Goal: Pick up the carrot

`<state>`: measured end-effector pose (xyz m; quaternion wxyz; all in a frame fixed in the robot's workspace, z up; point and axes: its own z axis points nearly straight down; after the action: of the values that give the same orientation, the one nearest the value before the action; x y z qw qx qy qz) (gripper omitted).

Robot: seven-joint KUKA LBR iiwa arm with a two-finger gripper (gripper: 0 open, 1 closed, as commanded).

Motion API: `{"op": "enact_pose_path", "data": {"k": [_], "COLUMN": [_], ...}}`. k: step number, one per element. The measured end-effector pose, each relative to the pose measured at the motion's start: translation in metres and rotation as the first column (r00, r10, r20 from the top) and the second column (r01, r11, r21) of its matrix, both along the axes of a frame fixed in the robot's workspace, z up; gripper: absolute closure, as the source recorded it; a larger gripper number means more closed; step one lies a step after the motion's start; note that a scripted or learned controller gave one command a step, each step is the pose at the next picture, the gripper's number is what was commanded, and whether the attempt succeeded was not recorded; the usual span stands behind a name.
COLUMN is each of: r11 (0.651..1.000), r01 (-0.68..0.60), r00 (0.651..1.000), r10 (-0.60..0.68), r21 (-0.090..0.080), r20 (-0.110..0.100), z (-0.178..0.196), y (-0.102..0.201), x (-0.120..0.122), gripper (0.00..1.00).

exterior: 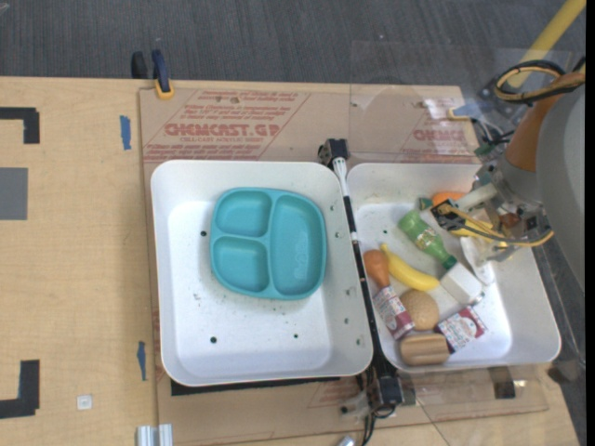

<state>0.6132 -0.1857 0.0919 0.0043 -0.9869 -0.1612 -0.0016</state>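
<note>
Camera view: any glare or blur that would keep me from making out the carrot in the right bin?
Camera view: even lighting, soft shadows; the carrot by the right bin's left wall reads sharp. Mild glare on the clear sheet at the top; the arm's bulk at the right is blurred.

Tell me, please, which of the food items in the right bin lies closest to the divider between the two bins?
The carrot, the orange piece at the bin's left wall. The banana and green bottle lie farther right.
</note>
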Motion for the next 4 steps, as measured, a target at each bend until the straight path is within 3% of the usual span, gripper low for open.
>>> {"op": "enact_pose_path", "data": {"k": [1, 2, 3, 4], "r11": [0.991, 0.992, 0.993, 0.993], "r01": [0.133, 0.124, 0.118, 0.114], "r00": [0.989, 0.992, 0.993, 0.993], "r10": [-0.135, -0.125, -0.118, -0.114], "r21": [-0.033, -0.01, -0.009, -0.007], "r20": [-0.062, -0.01, -0.008, -0.002], "z": [-0.006, -0.004, -0.004, -0.003], "y": [0.022, 0.009, 0.004, 0.059], "x": [0.03, 0.014, 0.025, 0.001], "gripper": [0.0, 0.0, 0.0, 0.0]}}
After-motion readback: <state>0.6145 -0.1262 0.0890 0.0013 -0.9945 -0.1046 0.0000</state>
